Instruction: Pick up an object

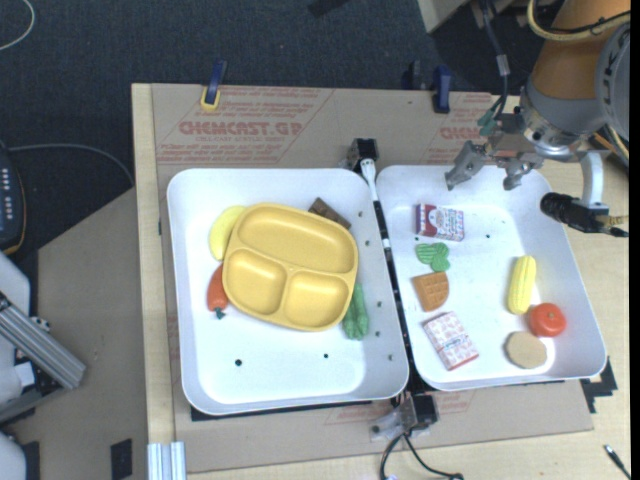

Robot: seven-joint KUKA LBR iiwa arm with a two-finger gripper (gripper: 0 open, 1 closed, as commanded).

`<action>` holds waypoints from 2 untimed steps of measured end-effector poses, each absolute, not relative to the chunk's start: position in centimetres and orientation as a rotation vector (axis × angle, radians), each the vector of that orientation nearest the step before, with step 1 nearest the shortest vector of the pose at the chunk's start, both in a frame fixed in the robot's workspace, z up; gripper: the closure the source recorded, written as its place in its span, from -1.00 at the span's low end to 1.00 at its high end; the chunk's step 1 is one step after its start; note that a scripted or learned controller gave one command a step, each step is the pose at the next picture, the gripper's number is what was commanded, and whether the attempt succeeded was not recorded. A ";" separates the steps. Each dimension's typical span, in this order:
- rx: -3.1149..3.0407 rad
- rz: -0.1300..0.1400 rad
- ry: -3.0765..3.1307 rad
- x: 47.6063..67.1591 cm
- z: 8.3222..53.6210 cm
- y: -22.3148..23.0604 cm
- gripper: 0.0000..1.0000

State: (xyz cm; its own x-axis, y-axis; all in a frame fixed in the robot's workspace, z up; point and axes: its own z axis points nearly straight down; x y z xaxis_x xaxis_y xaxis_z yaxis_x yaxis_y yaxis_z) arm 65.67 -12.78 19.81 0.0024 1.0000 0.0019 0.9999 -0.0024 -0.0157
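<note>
Red-white packet [440, 222], far-left in the right bin [580, 298], nearest target, looks light, flat and slick, so likely best pinched across its short edges; gripper [490, 170] hovers just beyond it over the far rim, fingers spread, holding nothing.

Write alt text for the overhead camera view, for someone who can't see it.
A grey and orange robot arm holds its open, empty hand over the far edge of the right bin, which contains toy corn, a tomato and small cartons. The left bin holds a yellow divided tray lying over other toy food.
</note>
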 end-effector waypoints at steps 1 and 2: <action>-2.221 0.000 -2.221 66.0 20.8 -12.8 -1.00; -2.218 0.003 -2.223 66.8 16.1 -12.6 -1.00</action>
